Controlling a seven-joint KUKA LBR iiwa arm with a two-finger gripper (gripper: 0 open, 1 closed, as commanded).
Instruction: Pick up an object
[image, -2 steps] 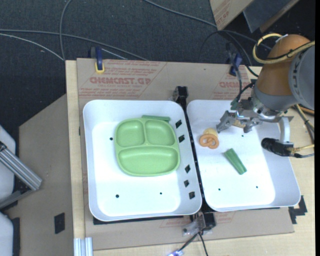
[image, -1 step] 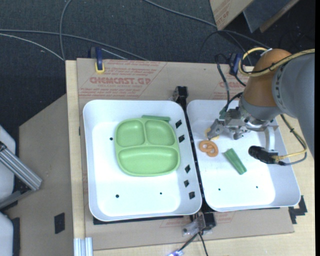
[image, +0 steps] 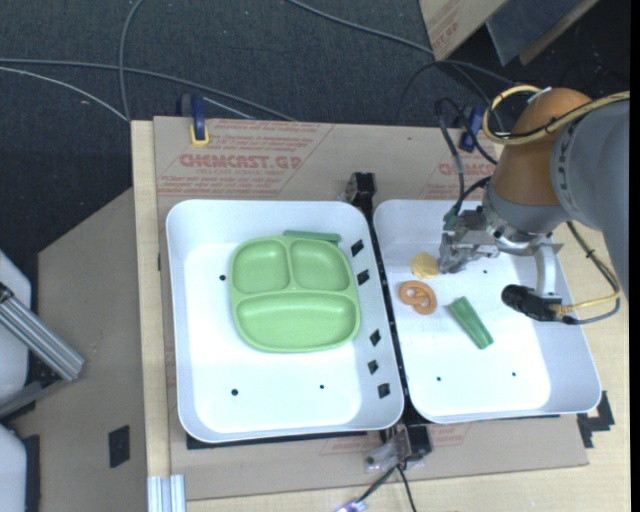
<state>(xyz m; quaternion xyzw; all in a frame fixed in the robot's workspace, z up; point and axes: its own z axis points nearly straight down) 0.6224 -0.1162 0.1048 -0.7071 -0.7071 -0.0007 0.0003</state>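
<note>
As the arm reaches into the right bin (image: 560, 385), claw (image: 455, 255) sits low just right of the yellow piece (image: 425, 265), likely its target | claw state: cannot tell | pretzel (image: 418, 296), green block (image: 470, 322) lie below it, untouched

1. The brown bench (image: 300, 150), printed with red lettering, carries two shallow white bins side by side.
2. The left bin (image: 200, 390) sits toward nine o'clock.
3. The right bin (image: 560, 380) sits toward three o'clock, its edge touching the left one's.
</note>
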